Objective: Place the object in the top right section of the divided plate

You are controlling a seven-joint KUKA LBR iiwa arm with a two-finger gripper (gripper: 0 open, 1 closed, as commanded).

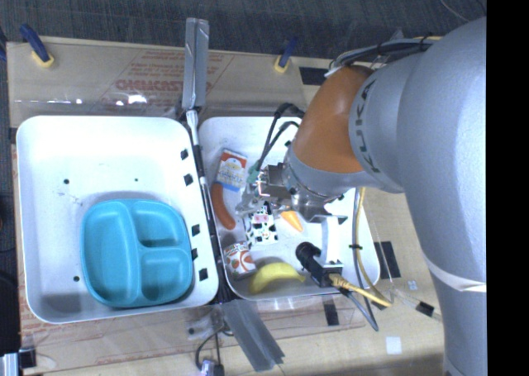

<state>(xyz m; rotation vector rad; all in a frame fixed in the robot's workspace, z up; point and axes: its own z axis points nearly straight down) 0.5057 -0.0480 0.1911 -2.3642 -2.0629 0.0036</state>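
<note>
The object I'm after is not settled: my gripper (263,219) hangs low in the right bin (364,271) above a small black-and-white block (263,232), with a hot dog (221,206), carrot (291,221), banana (274,276) and carton (231,169) crowded around. I cannot tell how my jaws stand. The blue divided plate (136,252) waits in the left bin (50,168), nothing on it.

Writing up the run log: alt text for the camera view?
The gripper is down in the right bin among a banana, a hot dog and a small carton. The blue divided plate sits in the left bin.
</note>
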